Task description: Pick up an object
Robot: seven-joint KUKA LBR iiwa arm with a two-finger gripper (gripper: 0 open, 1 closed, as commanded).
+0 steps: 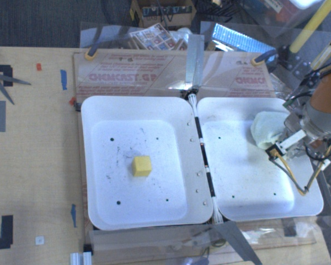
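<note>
The tabletop (33, 164) is a pale wood-coloured surface with bits of blue and black tape stuck on its left part. On it sit two shallow white bins side by side, their inner edges touching along a dark seam.

The left bin (99, 115) has a speckled floor with a few small dark holes. The right bin (237, 197) lies under the arm (324, 101), which comes in from the right edge, grey with an orange band showing above the wrist.

Behind the bins stand clear plastic panels (127, 73) with red lettering, propped upright along the far rims.

In the right bin's far right part lies a pale, whitish-green soft object (263, 127), rumpled in shape. The pincer (280, 149) hangs just beside it, at its near right side, low over the bin floor; whether it is clenched or released cannot be told, since its tips are too small and cluttered with cables to read.

A yellow block (142, 166) rests near the middle of the left bin's floor, alone and well apart from the pincer.
</note>
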